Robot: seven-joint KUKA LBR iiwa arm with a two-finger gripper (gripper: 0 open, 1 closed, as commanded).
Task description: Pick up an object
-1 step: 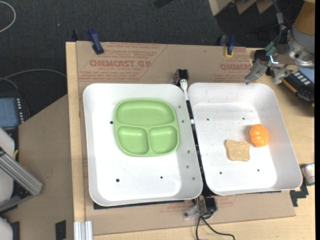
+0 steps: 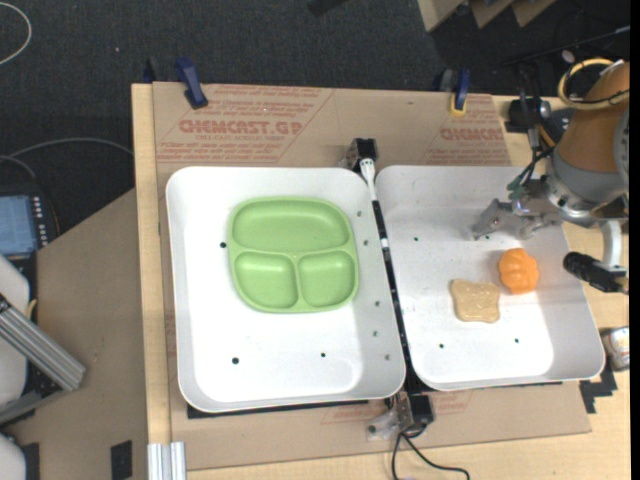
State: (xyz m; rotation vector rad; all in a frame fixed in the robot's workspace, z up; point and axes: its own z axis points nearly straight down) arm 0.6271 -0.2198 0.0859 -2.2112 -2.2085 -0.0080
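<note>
An orange, pumpkin-like toy (image 2: pixel 518 270) lies in the right bin (image 2: pixel 440 318). A flat tan piece shaped like a cookie (image 2: pixel 476 301) sits just left of it and slightly nearer the front. My gripper (image 2: pixel 512 222) hangs over the back right part of this bin, a little behind the orange toy and apart from it. It is open, and nothing is between its fingers. The arm's grey wrist and orange band (image 2: pixel 592 133) reach in from the right.
The left bin (image 2: pixel 200 348) holds a green divided plate (image 2: pixel 294 253) with three compartments. A black clamp and cable (image 2: pixel 364 153) sit at the back where the two bins meet. Blue clamps (image 2: pixel 190 81) hold the cardboard base at the rear.
</note>
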